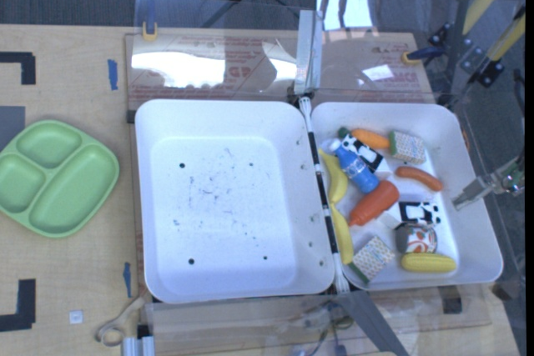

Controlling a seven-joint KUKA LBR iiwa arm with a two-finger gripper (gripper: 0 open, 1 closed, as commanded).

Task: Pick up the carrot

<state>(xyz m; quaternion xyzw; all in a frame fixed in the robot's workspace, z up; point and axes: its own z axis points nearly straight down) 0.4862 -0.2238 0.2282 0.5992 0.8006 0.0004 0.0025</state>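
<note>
The carrot (374,203), a tapered orange piece, lies tilted in the middle of the right bin (480,250). It rests between a blue bottle (359,167) and a black-and-white carton (418,213). A smaller orange item with a green end (369,138) lies at the back of the same bin. My gripper (486,188) shows as a grey metal part over the bin's right rim, well to the right of the carrot and not touching it.
The right bin also holds two yellow bananas (337,179), a reddish sausage (417,177), a can (415,239), a yellow fruit (428,263) and two speckled blocks (407,147). The left bin (158,179) sits beside it. A green divided plate (58,178) lies far left.
</note>
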